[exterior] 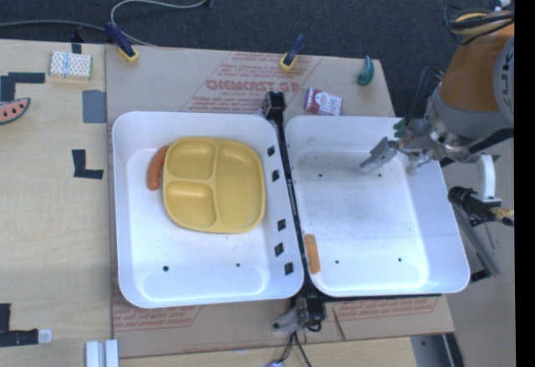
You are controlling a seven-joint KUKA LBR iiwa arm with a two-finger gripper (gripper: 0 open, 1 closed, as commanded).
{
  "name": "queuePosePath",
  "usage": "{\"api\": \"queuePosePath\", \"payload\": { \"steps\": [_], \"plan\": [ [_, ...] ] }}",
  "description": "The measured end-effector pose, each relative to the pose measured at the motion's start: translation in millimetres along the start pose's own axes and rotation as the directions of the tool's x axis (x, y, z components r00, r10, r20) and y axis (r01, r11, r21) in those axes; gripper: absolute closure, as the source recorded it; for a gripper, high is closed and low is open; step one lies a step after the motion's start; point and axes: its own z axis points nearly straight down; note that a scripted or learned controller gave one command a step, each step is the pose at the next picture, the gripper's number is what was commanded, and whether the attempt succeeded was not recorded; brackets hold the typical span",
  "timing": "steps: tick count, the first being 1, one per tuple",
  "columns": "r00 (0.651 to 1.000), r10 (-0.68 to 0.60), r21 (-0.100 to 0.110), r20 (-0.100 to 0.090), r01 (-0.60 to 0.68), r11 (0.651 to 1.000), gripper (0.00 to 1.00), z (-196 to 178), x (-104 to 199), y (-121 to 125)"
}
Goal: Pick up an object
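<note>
Two white bins sit on the bench, and the empty hand hangs open over the right one, well apart from a small, light-looking carrot to pinch across its middle.

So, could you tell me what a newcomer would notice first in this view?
Probably the yellow divided plate filling much of the left bin, with an orange carrot-like piece tucked against its left edge. Next, the arm's hand over the right bin, where a second orange piece lies at the left wall.
</note>
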Motion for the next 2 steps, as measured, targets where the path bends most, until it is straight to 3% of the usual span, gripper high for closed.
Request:
{"api": "queuePosePath", "payload": {
  "steps": [1, 2],
  "plan": [
    [1.0, 0.0, 0.001, 0.0, 0.0, 1.0, 0.0, 71.2, 36.5, 56.5],
    [1.0, 0.0, -0.001, 0.002, 0.0, 1.0, 0.0, 112.9, 63.0, 53.4]
  ]
}}
